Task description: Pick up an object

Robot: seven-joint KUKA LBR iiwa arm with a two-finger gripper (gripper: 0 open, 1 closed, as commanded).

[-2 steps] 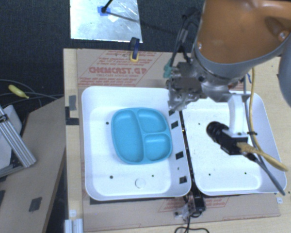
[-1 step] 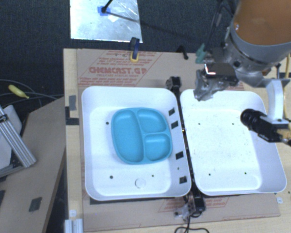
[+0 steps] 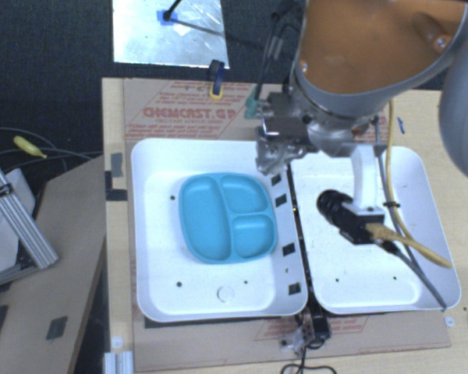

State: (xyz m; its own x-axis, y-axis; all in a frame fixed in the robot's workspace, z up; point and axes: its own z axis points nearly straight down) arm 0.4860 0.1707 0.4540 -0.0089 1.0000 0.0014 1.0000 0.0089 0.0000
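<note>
I see a light blue three-compartment plastic plate lying in the left shallow white bin; gripper above its top-right rim; can't tell finger state

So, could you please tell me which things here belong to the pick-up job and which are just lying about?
Part of the job:
- blue divided plate
- gripper
- left bin

Lying about:
- right bin
- cardboard sheet
- metal plate
- aluminium rail
</note>
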